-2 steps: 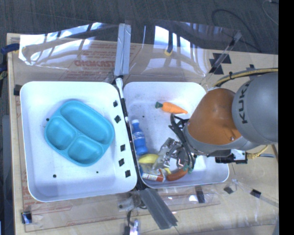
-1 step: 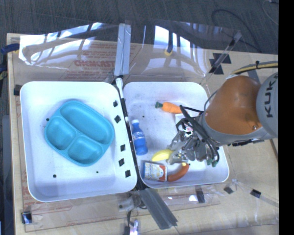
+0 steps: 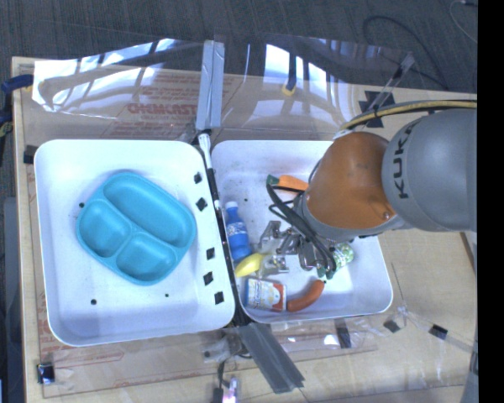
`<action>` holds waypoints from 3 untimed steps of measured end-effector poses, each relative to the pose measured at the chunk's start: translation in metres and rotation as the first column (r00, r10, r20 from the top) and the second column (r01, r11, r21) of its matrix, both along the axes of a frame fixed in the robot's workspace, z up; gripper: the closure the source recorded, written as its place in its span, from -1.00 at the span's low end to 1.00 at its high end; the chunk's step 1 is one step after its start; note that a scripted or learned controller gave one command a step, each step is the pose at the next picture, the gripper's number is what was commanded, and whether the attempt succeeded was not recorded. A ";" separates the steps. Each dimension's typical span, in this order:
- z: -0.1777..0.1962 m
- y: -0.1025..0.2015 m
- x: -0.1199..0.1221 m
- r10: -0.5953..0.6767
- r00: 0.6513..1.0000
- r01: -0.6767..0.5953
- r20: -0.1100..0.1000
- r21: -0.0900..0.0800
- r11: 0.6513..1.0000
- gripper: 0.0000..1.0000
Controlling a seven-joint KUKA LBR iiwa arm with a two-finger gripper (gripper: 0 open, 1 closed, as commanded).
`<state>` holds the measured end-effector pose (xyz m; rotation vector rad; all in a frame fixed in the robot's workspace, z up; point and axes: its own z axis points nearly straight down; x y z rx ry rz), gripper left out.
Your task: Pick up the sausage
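A: Where is the sausage sitting?

B: The curved reddish-brown sausage (image 3: pixel 307 295) is lying near the front wall of the right shallow white bin (image 3: pixel 371 289), long axis running left-low to right-high, its left end touching a small white packet with a red label (image 3: pixel 265 294).

A: And the tool?

B: The metal two-finger gripper (image 3: pixel 287 248) is hanging under the orange wrist band (image 3: pixel 350 185) of the grey arm (image 3: pixel 437 170), just above the sausage toward the bin's back and slightly left. Can't tell how wide it's standing; cables and metal parts are cluttering it. Nothing is showing between it.

A: So the move is turning on what?

B: I'm judging a short shift forward and right, then down, closing across the sausage's middle.

A: Obstacles?

B: Packet at its left end, a yellow banana-shaped toy (image 3: pixel 248 264) and a blue bottle (image 3: pixel 236 235) crowding left, a green-white item (image 3: pixel 343 255) near the right end. A blue divided plastic plate (image 3: pixel 134 227) is sitting in the left bin, well apart.
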<state>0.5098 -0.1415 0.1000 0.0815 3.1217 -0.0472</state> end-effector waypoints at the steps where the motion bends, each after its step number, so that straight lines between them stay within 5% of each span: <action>1: 0.122 -0.050 -0.020 0.087 0.996 -0.087 -0.012 0.028 0.996 1.00; 2: 0.057 -0.044 -0.030 0.213 0.977 -0.213 -0.019 0.032 0.977 1.00; 3: 0.101 0.014 0.032 0.302 0.953 -0.302 -0.014 0.029 0.953 1.00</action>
